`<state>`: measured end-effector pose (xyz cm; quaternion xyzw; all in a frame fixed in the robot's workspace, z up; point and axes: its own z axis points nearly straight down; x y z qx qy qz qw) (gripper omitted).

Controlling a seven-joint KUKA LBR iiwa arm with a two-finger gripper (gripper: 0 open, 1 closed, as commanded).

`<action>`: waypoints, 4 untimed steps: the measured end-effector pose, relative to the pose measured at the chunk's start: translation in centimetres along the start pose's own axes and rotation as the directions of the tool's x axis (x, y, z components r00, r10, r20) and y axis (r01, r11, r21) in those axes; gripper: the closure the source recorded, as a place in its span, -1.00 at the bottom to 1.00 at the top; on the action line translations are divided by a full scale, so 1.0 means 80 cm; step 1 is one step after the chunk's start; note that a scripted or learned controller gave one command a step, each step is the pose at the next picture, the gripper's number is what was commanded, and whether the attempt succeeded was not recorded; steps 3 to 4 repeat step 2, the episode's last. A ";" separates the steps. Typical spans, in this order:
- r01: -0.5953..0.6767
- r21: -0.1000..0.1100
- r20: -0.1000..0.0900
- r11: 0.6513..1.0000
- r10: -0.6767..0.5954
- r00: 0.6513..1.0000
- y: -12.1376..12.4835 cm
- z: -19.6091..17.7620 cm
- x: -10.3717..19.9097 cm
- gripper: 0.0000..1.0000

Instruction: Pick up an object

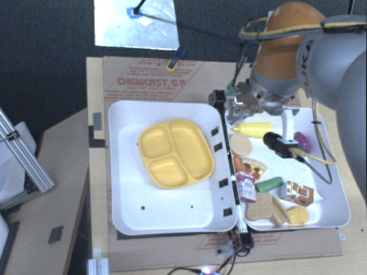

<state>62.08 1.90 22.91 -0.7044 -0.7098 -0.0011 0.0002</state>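
Note:
The right bin (335, 205) holds several toy foods: a yellow banana-like piece (252, 129), a round tan cookie (241, 146), a pizza slice (253, 168), a pink packet (246, 188), a green pickle (269, 184), a small printed box (299, 193), a toast slice (266, 208), a ridged yellow chip (297, 215) and a purple piece (302, 141). My gripper (235, 111) hangs low over the bin's far left corner, just above the banana-like piece's left end. I see nothing held in it.
The left bin (123, 211) holds a yellow divided plate (175, 152). A black part with a yellow cable (282, 146) hangs off the arm over the right bin. The grey arm and orange band (287, 27) cover the far right.

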 end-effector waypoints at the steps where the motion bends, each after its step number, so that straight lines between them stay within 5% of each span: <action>1: -0.001 0.000 0.001 1.000 0.001 1.000 0.000 -0.005 0.015 1.00; 4: -0.003 0.000 0.001 1.000 0.003 1.000 -0.001 -0.003 0.015 1.00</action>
